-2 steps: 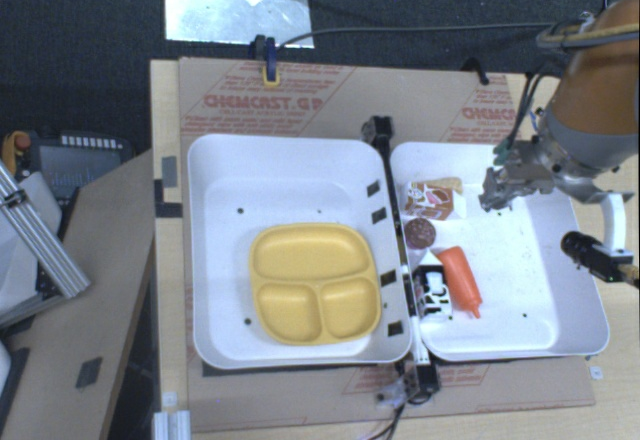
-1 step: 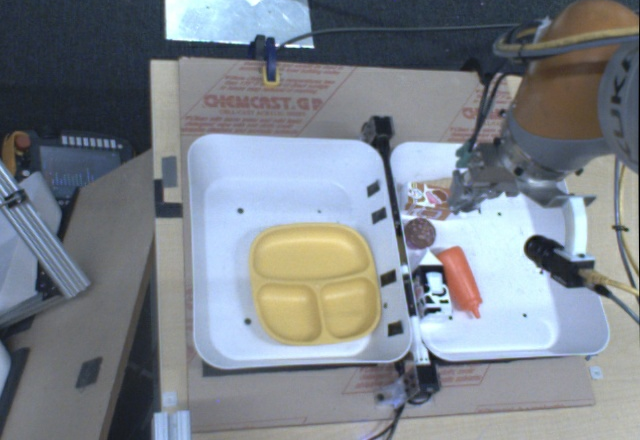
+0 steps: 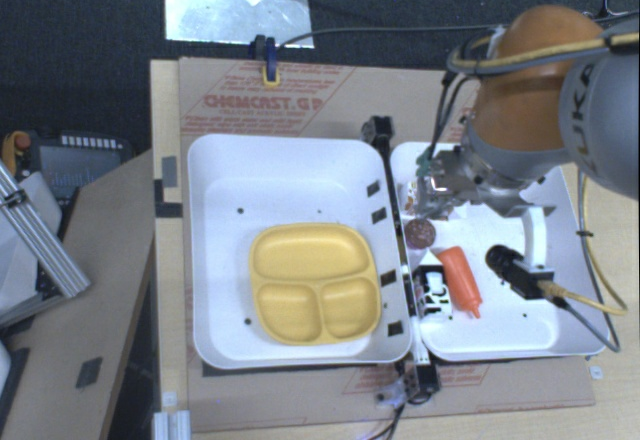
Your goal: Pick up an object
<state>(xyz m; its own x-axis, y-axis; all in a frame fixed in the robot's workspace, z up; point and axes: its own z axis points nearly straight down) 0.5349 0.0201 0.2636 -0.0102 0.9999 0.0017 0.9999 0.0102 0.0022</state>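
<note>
Orange plastic carrot shape [image 3: 462,280] loose in right shallow white bin [image 3: 500,340], beside small round maroon disc [image 3: 421,232]. Hovers with jaws close by disc, likely lining up a grab; cannot tell if open.

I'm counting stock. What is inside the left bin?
A yellow tray with three compartments lies flat in the left bin. Whatever is under the tray is covered.

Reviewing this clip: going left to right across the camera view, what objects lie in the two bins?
Yellow divided tray in the left bin → small brown round piece → orange carrot-shaped piece, both in the right bin.
</note>
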